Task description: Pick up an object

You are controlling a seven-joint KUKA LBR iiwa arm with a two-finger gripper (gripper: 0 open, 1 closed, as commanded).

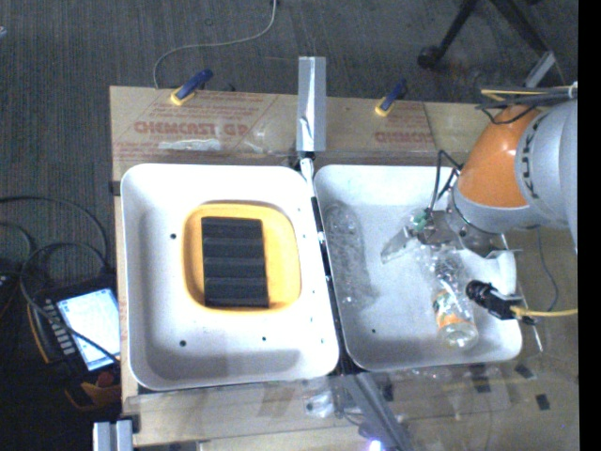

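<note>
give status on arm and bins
Arm over right bin. Clear bottle lying by the wrist, not seen held. Yellow tray in left bin.

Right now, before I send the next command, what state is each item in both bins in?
Yellow tray with black ribbed insert: lying flat in the left white bin.
Clear plastic bottle: lying on its side in the right white bin, near the arm.
Clear crumpled plastic wrapper: lying flat in the right bin, by its left wall.
Gripper: low over the right bin.
</note>
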